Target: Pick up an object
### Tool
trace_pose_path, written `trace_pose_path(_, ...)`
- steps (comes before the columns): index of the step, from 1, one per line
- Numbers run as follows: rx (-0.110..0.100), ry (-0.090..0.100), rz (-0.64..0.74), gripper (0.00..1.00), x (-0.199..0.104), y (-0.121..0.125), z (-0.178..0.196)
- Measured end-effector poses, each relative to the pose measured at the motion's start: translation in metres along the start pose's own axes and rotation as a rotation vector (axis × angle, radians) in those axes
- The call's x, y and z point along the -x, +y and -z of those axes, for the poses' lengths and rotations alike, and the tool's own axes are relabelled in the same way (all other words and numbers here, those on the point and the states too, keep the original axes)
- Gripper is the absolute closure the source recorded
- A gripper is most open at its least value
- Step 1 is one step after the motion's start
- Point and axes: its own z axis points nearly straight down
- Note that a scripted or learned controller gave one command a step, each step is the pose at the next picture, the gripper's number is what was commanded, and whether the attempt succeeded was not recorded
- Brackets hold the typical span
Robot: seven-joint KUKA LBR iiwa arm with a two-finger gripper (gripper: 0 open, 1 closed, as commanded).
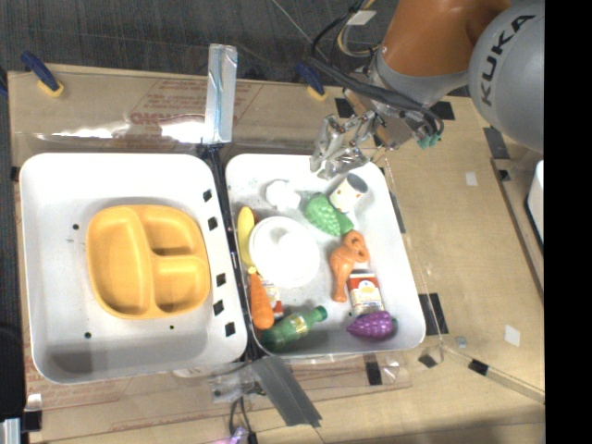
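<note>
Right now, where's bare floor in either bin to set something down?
Left bin: bare floor rings the yellow tray, widest along the near wall and the left wall. Right bin: crowded; white bowl, banana, carrot, green bottle, grapes fill it. A small bare patch sits in its back left corner.

The gripper [340, 148] looks like bare, shiny metal with wire-like parts. Above it, the arm's orange band [435, 21] is smooth and glossy. Just below the gripper, the right bin [410, 276] is smooth white plastic with a soft sheen; inside, a white bowl [285, 251] and green bottle [294, 327] look glossy. Far to its left, a yellow tray [148, 259] looks like matt plastic. The bench [462, 239] resembles matt cardboard.
</note>
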Motion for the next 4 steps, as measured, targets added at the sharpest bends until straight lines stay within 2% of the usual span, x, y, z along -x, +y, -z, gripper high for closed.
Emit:
trace_pose_path(1,-0.003,-0.004,-0.046,1.0,0.002,0.002,0.03)
trace_pose_path(2,-0.004,-0.004,-0.077,1.0,-0.012,-0.022,0.046)
trace_pose_path(3,0.001,-0.001,-0.111,1.0,0.007,0.067,0.026)
trace_pose_path(4,0.001,-0.001,-0.167,1.0,0.057,0.102,-0.001)
